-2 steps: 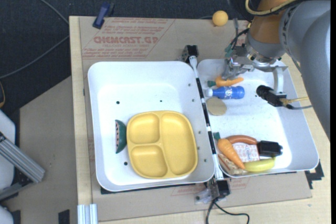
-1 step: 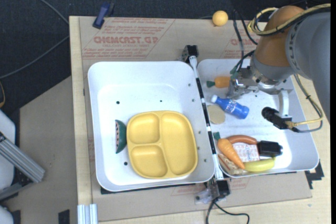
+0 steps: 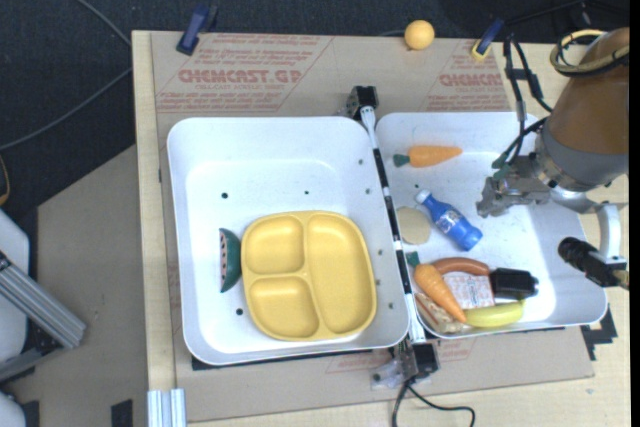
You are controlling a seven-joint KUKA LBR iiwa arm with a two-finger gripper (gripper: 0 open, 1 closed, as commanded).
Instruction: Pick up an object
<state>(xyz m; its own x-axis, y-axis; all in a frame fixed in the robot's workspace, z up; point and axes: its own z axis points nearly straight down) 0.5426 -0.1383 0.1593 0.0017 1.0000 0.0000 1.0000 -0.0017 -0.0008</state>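
Nearest the camera, at the right bin's point(image 3: 560, 130) 6 o'clock rim, a pile is lying: a banana point(image 3: 493, 316) touching a packaged item point(image 3: 468, 291), a carrot point(image 3: 436, 289) leaning along its left side, a black object point(image 3: 514, 283) at the pile's 3 o'clock. In the left bin point(image 3: 200, 165) a yellow divided tray point(image 3: 306, 273) is sitting at 6 o'clock with a watermelon-slice toy point(image 3: 228, 258) tucked at its 9 o'clock edge. Farther in, mid-bin on the right, a blue bottle point(image 3: 449, 220) is lying tilted, a pale round piece point(image 3: 413, 225) just beside it at 9 o'clock. The gripper point(image 3: 500, 195) is hovering at the bottle's 2 o'clock, near but apart; whether it is open or closed I cannot tell, and nothing is visibly held. Farthest, a second carrot point(image 3: 433, 155) is resting at the bin's 11 o'clock. Judged step: approach, no grasp yet. The bottle seems the likeliest target; next move would call for shifting toward 8 o'clock, aligning across the bottle's narrow axis, then descending.
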